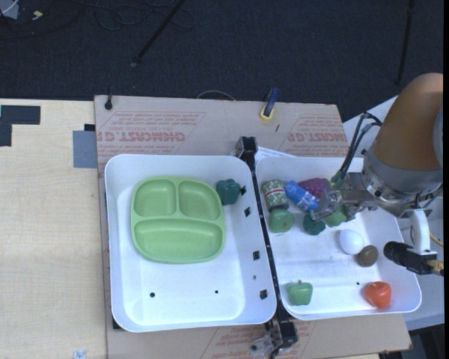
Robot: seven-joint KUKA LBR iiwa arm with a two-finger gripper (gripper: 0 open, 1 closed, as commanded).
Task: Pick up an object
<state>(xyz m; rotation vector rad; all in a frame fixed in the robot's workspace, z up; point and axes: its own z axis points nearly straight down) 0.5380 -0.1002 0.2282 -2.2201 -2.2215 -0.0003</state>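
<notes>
So the gripper (335,200) is down in the right bin (325,305), mid-right of frame, right at the toy cluster (303,200); can't tell how its business end stands or if it's got anything. Looks like the grab step, and next it needs a clean lift.

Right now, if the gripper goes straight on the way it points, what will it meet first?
The gripper reaches leftward into the right bin, low over the cluster there. Straight on, it would probably meet the blue bottle first, with the small can behind it. Depth is unclear from this slanted view.
</notes>
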